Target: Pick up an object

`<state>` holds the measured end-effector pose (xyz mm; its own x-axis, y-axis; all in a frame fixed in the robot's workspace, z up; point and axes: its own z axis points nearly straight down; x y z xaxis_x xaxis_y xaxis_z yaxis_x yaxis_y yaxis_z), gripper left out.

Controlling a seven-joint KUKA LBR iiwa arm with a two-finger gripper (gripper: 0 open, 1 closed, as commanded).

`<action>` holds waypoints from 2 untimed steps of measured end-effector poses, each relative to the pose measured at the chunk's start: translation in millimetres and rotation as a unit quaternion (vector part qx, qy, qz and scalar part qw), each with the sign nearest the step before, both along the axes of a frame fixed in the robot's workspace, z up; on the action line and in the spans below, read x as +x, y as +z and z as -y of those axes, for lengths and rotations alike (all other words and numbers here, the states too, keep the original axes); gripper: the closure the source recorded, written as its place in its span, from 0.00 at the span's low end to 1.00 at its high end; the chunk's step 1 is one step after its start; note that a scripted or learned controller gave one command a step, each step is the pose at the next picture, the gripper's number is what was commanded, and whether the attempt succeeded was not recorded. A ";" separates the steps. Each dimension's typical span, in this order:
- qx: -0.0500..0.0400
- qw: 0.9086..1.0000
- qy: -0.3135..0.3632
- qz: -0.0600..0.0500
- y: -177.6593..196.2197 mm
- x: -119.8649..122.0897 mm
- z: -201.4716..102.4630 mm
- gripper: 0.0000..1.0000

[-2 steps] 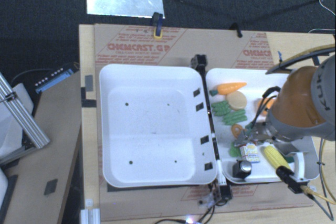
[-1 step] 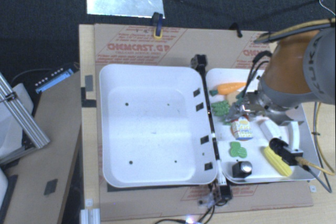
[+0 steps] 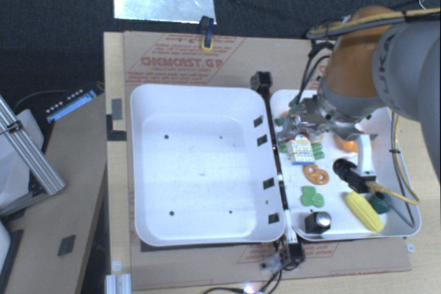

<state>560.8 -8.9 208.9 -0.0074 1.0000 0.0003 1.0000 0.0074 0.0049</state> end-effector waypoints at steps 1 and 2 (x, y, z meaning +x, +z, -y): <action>0.001 1.000 0.001 0.000 12.1 25.2 -55.7 1.00; 0.002 1.000 0.003 0.003 109.1 18.1 -143.4 1.00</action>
